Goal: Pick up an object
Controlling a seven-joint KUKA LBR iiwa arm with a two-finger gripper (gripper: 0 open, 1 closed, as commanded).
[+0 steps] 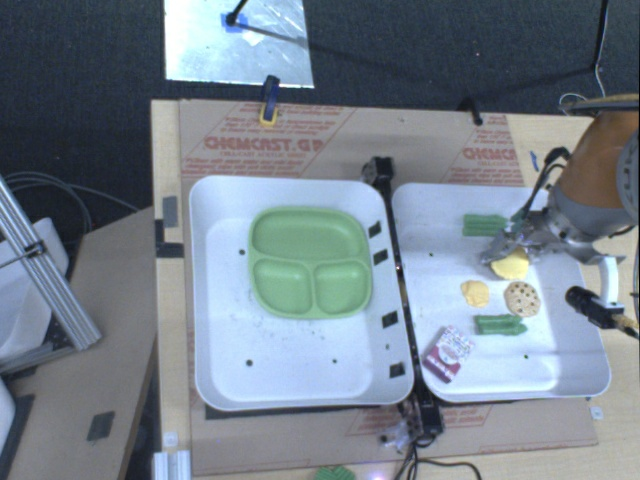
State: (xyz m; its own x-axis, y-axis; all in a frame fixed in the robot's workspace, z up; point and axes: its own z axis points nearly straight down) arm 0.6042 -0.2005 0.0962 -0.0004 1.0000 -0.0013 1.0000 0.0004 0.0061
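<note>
**Even overhead light, soft detail, slight blur at the right**

Lit evenly from above, fairly bright over the two shallow white bins (300, 393), dimmer across the dark speckled carpet (80, 78). Strong glare on the square sheet of shiny silver foil (238, 26) at the top, washing out its centre. Faint, short shadows under the pale green three-compartment plastic tray (308, 263) and beneath the small food pieces in the right-hand bin. Overall low resolution, with grainy, soft edges and blurred lettering on the brown cardboard underlay (330, 133). Grey arm with the orange band (600, 173) somewhat smeared and unsharp. Cool, slightly bluish cast throughout.
</note>
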